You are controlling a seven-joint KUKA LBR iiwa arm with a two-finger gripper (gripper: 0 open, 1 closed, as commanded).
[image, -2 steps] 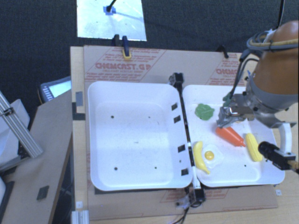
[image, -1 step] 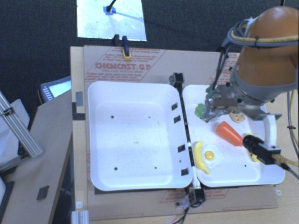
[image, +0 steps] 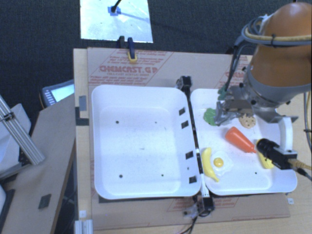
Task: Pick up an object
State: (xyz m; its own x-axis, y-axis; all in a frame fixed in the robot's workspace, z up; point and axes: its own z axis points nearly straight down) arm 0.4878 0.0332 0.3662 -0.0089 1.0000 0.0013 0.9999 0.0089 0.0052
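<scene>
- Approach looks to be the step in hand: the tool hangs low over the back of the right bin, at the leaf, and nothing is seen lifted.
- Tool state: I cannot tell whether it is apart or together, since the wrist body covers its tip.
- Likely target, by my judgement: the green leaf, which lies on the bin floor close to the wall shared with the left bin, just beside the tool.
- The cookie lies near on the tool's other side, partly under the wrist, so it could be the target instead.
- The next move calls for going straight down onto the leaf, closing on it, then rising clear of the bin wall.
- The leaf looks flat and thin, so the tool would need to reach almost to the floor, and the grasp may still slip.
- Count in the right bin: one leaf, one cookie, one carrot, one banana, one egg and one yellow piece at the far right, partly hidden and of unclear kind. That makes six things.
- The egg touches the banana, and the carrot lies apart, between the cookie and the egg.
- Bins: two, side by side on the surface.
- Arms: one.
</scene>
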